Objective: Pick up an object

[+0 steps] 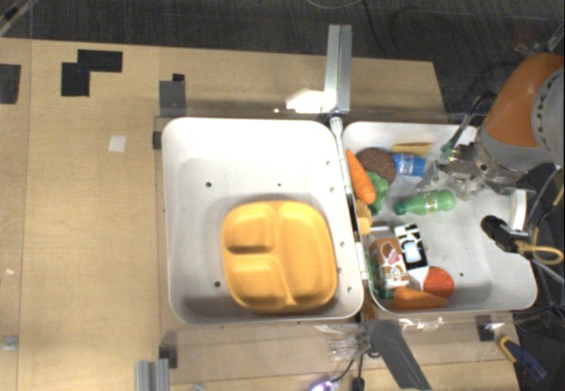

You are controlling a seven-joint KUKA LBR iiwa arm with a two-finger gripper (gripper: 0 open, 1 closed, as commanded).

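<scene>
My gripper (pixel 458 168) reaches in from the right and hangs over the far part of the right bin (pixel 494 288). Just below and left of it lies a green bottle (pixel 425 202) on its side. A clear bottle with a blue label (pixel 408 165) lies to the gripper's left, beside a brown lump (pixel 375 158) and an orange carrot (pixel 360 177) along the bin's left wall. Nearer the front are a black-and-white box (pixel 410 245), a brown packet (pixel 388 261), a red ball (pixel 439 280) and an orange piece (pixel 415 298).
The left bin (pixel 194 160) holds a yellow divided tray (pixel 279 253) near its front. A metal post (pixel 339 71) stands behind the divider between the bins. The arm's orange band (pixel 521 107) and dark cables (pixel 508 235) crowd the right bin's right edge.
</scene>
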